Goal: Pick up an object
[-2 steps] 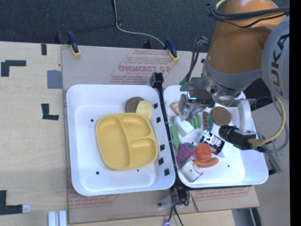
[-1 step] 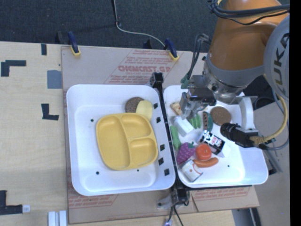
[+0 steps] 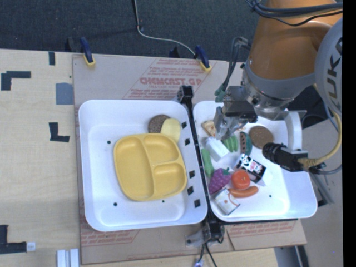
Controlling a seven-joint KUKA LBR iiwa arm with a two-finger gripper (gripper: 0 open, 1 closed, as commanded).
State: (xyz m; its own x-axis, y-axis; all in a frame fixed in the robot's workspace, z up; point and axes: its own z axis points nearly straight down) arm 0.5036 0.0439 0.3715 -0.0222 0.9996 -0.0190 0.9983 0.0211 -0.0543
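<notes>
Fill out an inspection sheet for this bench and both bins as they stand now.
Surface: brown cardboard sheet clamped over a pale wooden bench.
Job's things: right white bin holds small toy foods, among them purple grapes, a red tomato and a brown round cookie.
Clutter: left white bin holds a yellow divided plastic tray, plus a brown disc and a pale yellow piece.
End effector: low over the right bin's back left; finger state unclear.
Cables: thin white cable on dark floor.
Surroundings: black tape marks on bench.

Left bin (image 3: 92,166) holds a divided tray (image 3: 149,166); a round cookie (image 3: 158,123) lies at its 12 o'clock. Right bin (image 3: 295,202) holds toy foods; grapes (image 3: 219,179) at 9 o'clock.
</notes>
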